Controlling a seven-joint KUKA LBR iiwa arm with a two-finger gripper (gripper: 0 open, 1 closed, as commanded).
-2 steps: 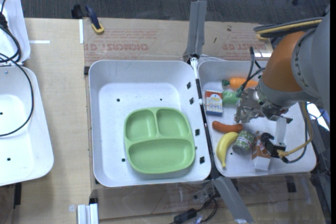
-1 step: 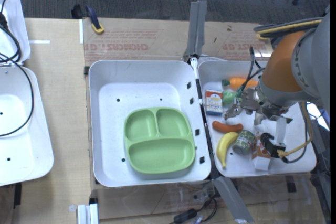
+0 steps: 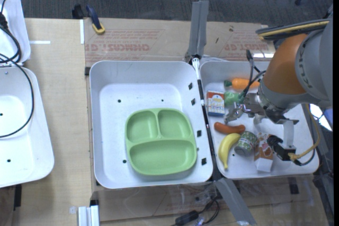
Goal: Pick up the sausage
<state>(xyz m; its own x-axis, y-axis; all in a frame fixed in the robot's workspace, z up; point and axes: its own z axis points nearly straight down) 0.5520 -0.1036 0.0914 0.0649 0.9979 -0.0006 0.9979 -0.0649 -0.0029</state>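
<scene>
I see a green divided plate (image 3: 160, 142) in the left bin (image 3: 100, 114). In the right bin (image 3: 310, 166), the sausage (image 3: 229, 127) lies above the banana (image 3: 228, 148). The gripper (image 3: 237, 111) hovers just above it; claw state indeterminate.

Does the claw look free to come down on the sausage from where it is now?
Probably yes. The claw hovers just above the sausage, whose top is uncovered. The banana and a small can lie close beside it, so room for the claw is tight.
</scene>
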